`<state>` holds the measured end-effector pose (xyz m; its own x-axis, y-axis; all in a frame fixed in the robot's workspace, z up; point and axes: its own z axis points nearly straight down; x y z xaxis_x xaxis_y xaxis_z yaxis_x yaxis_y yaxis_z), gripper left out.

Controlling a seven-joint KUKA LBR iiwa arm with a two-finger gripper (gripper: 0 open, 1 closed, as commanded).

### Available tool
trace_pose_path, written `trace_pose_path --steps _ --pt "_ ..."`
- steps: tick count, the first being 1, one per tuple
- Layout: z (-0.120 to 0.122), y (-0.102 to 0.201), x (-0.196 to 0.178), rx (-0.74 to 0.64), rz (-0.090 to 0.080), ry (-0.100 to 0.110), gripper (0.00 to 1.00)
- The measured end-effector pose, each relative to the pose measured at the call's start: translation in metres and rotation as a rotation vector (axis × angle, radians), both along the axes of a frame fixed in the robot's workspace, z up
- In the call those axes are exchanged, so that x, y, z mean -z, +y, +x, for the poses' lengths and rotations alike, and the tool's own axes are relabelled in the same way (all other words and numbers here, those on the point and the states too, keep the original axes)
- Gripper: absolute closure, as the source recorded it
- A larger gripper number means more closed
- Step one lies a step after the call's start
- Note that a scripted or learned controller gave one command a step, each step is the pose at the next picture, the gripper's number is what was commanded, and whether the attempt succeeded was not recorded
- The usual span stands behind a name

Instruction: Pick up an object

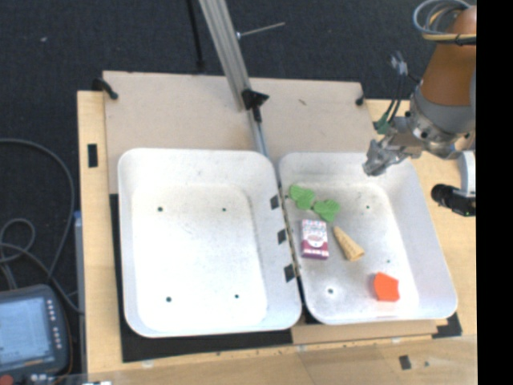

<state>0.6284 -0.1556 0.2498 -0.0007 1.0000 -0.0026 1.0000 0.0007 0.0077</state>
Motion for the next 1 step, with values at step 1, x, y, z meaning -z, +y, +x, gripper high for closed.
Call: trace_pose_path --steps 1 --pt "0.0012 -0.0012 -0.0374 -0.002 0.001 0.001 1.0"
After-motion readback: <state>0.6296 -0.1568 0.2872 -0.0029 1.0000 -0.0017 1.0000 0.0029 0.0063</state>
